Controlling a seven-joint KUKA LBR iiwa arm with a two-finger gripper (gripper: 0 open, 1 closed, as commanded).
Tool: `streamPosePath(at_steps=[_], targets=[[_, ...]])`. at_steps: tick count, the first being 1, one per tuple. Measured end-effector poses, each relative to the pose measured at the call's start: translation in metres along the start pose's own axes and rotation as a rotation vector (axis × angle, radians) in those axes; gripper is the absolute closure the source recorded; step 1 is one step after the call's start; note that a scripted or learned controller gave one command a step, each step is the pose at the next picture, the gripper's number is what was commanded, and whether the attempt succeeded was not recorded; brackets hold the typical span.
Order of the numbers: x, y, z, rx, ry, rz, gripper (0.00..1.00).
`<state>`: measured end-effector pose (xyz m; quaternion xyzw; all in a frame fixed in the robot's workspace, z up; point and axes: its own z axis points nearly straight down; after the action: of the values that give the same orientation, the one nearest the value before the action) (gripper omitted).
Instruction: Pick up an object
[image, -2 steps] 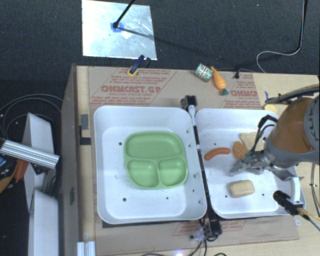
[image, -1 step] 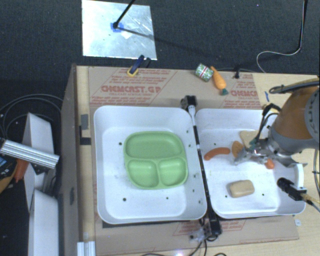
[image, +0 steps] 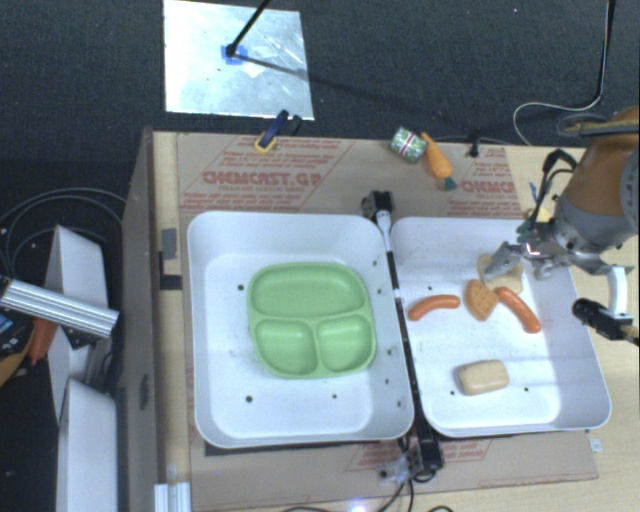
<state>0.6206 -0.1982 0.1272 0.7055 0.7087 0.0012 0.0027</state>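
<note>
In the right bin (image: 570, 395) lie an orange sausage (image: 436, 306), a tan waffle-like piece (image: 481, 299), a second orange sausage (image: 520, 309) and a beige bread roll (image: 482, 377). A pale yellowish piece (image: 497, 266) lies near the bin's far right part. My gripper (image: 528, 252) hangs low over the right end of that pale piece, coming in from the right on the grey arm with its orange band (image: 605, 175). Nothing shows as lifted off the bin floor.
The left bin (image: 215, 300) holds a green divided plate (image: 310, 318). On the cardboard behind the bins lie a toy carrot (image: 438, 160), a small green can (image: 408, 143) and a yellow-blue clip (image: 272, 132). Cables and boxes sit at the left.
</note>
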Motion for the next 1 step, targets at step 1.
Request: streamPosePath(at_steps=[1], targets=[[0.0138,-0.0091,0.0326,-0.005,-0.002,0.001,0.00]])
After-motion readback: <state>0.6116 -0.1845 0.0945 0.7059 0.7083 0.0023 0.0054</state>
